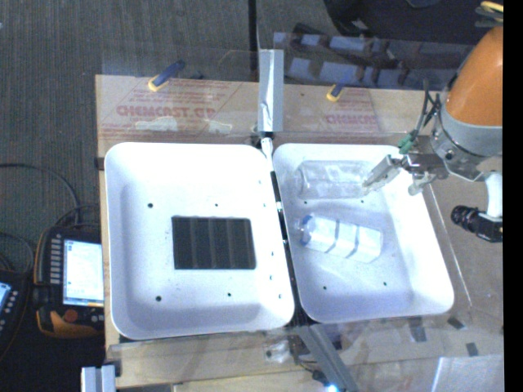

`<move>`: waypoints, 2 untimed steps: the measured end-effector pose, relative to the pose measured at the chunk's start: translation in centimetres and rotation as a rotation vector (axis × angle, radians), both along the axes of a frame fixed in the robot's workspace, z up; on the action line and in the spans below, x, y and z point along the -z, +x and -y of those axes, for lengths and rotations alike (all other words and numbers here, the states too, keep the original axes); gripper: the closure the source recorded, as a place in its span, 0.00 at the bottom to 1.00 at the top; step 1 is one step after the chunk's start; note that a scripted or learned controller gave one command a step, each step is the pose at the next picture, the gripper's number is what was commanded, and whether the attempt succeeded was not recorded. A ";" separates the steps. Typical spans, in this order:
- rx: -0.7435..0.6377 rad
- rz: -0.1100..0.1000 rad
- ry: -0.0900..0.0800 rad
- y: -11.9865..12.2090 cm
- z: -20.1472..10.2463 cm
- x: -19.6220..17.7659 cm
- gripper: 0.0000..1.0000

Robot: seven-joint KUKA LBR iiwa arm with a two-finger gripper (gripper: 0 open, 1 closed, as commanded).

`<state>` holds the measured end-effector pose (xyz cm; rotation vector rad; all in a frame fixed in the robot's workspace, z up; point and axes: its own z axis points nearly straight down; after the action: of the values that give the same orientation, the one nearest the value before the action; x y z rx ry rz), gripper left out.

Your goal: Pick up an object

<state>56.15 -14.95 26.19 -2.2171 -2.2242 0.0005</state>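
the left bin (122, 243) holds a dark ribbed rectangular pad (213, 242) lying flat near its middle, well apart from every wall; it is thin and flush to the floor, so i judge it a poor thing to pinch; the divider between the bins runs up toward a grey strip at the back edge; the right bin (425, 292) holds two things: a clear plastic bottle (331, 178) lying on its side near the back wall, hard to read against the white, and just in front of it a white bottle with a bluish cap (341, 237), also on its side, cap toward the divider; the two lie near each other but seem apart; the gripper (391, 171) hangs over the right end of the clear bottle, tilted, reaching from the right; whether it is spread or pressed together i cannot tell from this slant, and nothing is seen pinched in it; the step in hand looks like the approach to a pick, not yet made; to do it well, i would come down straddling the clear bottle across its narrow width, not along its length, centred so it cannot roll out, and clear of the back wall.
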 end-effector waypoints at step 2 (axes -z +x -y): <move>0.073 0.002 0.000 -1.9 4.6 16.7 0.00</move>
<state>54.26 -19.58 9.45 -2.2985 -2.1426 -0.0021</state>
